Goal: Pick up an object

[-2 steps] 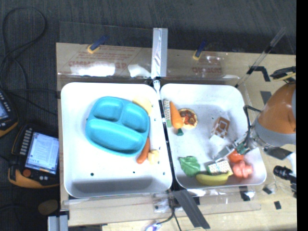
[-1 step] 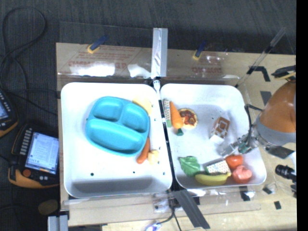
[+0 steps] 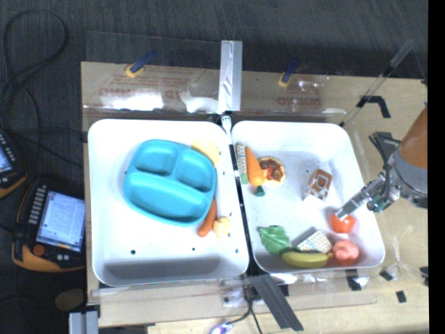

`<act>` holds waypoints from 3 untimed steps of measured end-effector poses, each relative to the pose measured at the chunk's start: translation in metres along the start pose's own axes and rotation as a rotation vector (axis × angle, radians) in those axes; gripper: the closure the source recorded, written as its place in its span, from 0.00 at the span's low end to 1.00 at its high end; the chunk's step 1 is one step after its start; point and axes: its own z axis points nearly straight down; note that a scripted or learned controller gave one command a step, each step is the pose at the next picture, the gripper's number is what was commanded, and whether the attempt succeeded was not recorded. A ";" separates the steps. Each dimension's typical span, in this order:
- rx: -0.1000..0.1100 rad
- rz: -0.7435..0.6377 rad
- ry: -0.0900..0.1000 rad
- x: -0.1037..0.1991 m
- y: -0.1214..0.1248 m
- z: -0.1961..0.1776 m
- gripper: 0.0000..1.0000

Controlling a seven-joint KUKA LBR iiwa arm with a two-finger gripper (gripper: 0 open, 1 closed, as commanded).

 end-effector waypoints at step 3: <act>0.007 1.315 -0.002 0.068 0.055 0.012 1.00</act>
